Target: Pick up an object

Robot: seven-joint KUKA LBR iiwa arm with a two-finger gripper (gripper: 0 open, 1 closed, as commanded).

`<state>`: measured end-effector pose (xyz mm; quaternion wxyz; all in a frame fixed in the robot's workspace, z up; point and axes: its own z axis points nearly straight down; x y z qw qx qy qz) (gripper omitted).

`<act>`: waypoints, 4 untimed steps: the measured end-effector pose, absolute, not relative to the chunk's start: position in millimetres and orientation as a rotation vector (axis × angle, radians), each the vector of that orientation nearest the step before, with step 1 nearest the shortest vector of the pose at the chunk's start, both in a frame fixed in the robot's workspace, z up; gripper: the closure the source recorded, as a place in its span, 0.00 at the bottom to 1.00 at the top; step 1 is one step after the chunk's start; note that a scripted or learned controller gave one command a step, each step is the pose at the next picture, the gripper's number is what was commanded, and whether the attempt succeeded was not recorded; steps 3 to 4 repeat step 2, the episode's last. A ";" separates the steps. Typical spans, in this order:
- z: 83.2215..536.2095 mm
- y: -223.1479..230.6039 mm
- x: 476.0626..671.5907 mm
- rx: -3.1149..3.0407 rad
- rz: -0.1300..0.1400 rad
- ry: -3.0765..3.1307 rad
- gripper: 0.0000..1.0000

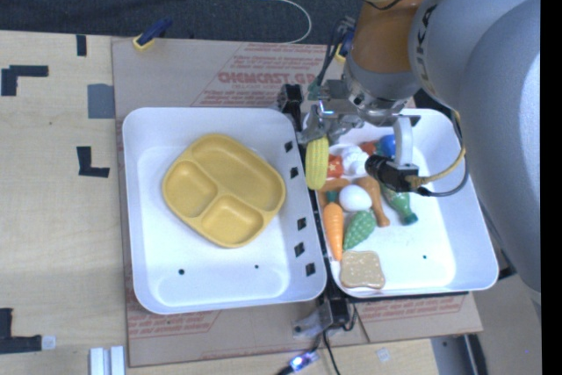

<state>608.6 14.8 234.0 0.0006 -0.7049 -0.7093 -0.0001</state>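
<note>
My gripper (318,134) hangs over the left edge of the right bin (457,263), below the orange wrist band. A yellow corn cob (316,162) hangs upright from it, with its top caught between the fingers and its body over the divider between the bins. Just right of the corn lies a pile of toy food: a red piece (336,165), a white egg (355,198), an orange carrot (333,226), a green piece (358,230) and a tan cracker (362,270).
The left bin (149,277) holds a yellow divided plate (224,187). A blue piece (386,143), an orange piece (378,199) and a dark green piece (402,206) lie under the arm. A black cable loops by the gripper's right side.
</note>
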 end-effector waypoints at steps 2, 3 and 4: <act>213.8 23.9 605.7 -2.220 0.004 -2.222 1.00; 213.8 23.9 605.7 -2.220 0.004 -2.222 1.00; 213.8 23.9 605.7 -2.220 0.004 -2.222 1.00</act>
